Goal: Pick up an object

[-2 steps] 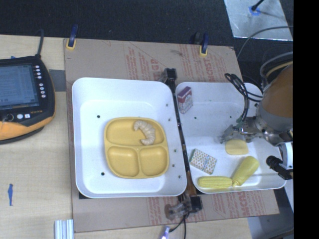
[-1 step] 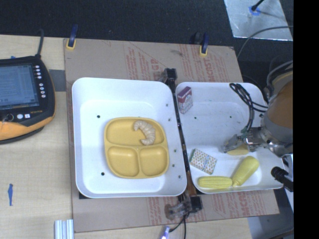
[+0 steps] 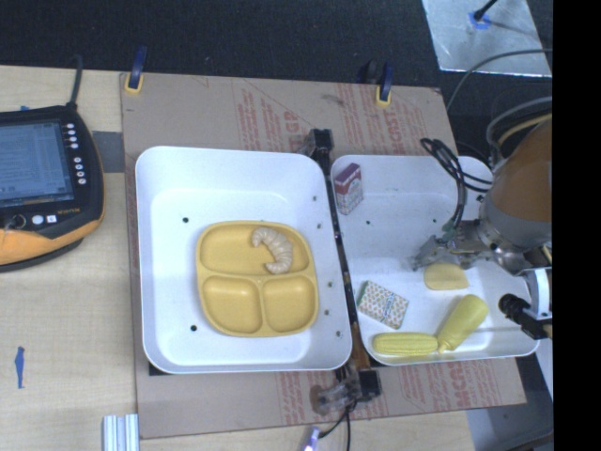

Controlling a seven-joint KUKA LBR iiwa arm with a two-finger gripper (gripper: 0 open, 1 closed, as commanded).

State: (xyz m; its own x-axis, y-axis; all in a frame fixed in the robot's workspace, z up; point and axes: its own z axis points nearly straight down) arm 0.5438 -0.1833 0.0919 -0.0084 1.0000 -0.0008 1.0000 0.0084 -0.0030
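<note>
My gripper point(image 3: 445, 253) hangs low in the right bin point(image 3: 404, 181), at its right side, reaching in from the grey and orange arm point(image 3: 521, 195). Directly below it, touching or nearly so, lies a pale yellow lump point(image 3: 445, 277). A yellow tapered piece point(image 3: 463, 319) and a corn cob point(image 3: 406, 345) lie along the bin's front edge. A patterned flat packet point(image 3: 382, 303) rests left of them. A small red and white carton point(image 3: 348, 187) stands at the bin's back left corner.
The left bin point(image 3: 164, 252) holds a yellow divided plate point(image 3: 235, 313) with a croissant-shaped piece point(image 3: 274, 248) in its upper compartment. A tablet in an orange case point(image 3: 42, 181) lies on the bench at far left. Black cables point(image 3: 449, 163) loop over the right bin's back.
</note>
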